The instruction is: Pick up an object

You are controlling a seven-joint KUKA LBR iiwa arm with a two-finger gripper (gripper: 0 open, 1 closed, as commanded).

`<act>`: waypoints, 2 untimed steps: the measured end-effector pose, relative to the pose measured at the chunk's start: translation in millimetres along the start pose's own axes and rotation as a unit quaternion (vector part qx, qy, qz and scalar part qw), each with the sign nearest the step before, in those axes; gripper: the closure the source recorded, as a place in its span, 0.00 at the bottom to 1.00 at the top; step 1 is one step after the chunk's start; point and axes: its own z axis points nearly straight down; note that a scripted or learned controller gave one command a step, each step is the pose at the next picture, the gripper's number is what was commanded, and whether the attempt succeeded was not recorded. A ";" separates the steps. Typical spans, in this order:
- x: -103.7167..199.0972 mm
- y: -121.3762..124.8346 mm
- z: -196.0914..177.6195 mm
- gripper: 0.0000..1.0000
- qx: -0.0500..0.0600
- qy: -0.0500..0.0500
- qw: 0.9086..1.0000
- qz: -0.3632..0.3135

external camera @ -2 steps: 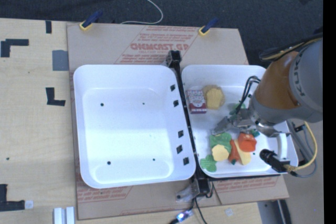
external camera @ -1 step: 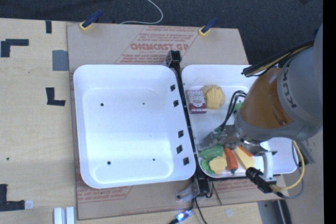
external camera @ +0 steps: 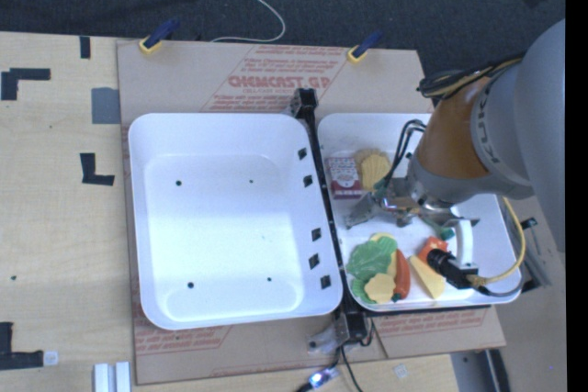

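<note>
1. Toy food pile is sitting in the right bin: corn cob and a small red-and-white packet near the divider at the far end, green lettuce piece, carrot and cheese wedge bunched at the near end. No single target is obvious yet.
2. Gripper is hanging low over the middle of that bin, between the corn and the lettuce, grey fingers pointing toward the divider.
3. Hand state: fingers are looking parted with nothing between them, so I'm reading it as open and empty. Not gripping anything.
4. Left bin is sitting beside it with a bare floor.
5. Risk: fingers are aiming at what looks like bare bin floor between items, so closing here is likely grabbing air.
6. Risk: near-end items are touching or overlapping, so a descent there is likely pinching two at once or nudging one away.
7. Risk: corn is rounded and may be squirting out of a two-finger pinch.
8. Risk: the yellow cable is looping over the bin's right rim and could be snagging on it.
</note>
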 end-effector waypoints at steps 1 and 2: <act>7.2 116.6 0.5 0.00 -0.003 -0.001 1.000 -0.002; 5.6 111.2 -8.2 1.00 0.003 -0.001 1.000 0.000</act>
